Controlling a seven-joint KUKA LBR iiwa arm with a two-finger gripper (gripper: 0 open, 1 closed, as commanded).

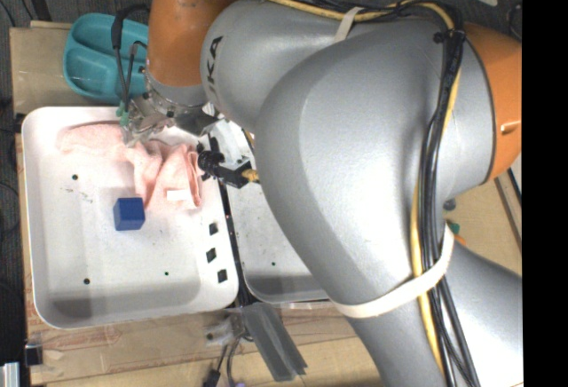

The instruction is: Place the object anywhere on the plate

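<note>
One blue cube [129, 213] beside pink cloth [164, 168]

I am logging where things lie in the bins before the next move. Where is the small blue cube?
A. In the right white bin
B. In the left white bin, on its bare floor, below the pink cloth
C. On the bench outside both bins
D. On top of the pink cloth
B. The small blue cube sits on the floor of the left white bin, just below the crumpled pink cloth, not on it.
</note>
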